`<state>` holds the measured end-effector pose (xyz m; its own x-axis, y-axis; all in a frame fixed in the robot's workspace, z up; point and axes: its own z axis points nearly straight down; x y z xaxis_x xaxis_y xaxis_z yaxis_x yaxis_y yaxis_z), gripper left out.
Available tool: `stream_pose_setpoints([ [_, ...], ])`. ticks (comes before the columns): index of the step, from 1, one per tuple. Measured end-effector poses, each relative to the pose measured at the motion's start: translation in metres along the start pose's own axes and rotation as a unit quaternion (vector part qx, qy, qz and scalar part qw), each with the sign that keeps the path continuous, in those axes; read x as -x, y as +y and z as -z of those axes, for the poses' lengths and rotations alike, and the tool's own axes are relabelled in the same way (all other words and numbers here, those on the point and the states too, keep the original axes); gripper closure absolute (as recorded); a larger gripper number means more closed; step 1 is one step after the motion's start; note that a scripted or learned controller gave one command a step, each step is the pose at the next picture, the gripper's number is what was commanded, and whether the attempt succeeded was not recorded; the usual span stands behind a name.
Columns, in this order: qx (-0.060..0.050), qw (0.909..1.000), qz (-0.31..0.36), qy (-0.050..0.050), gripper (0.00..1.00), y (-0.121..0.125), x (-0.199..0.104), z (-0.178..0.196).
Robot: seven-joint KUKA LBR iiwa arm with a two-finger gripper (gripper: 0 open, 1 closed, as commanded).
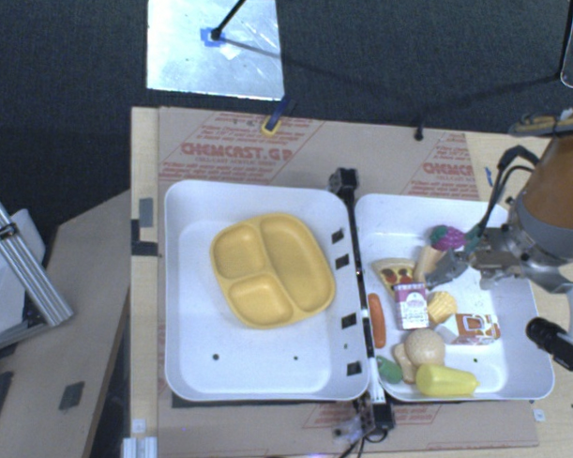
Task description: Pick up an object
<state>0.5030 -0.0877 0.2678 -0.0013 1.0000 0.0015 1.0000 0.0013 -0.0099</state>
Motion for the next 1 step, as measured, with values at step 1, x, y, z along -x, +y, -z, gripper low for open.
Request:
stream_pose_setpoints([
  [1, 0.006, 1.0000, 0.001, -0.001, 0.00, 0.0017, -0.0003, 0.0056],
])
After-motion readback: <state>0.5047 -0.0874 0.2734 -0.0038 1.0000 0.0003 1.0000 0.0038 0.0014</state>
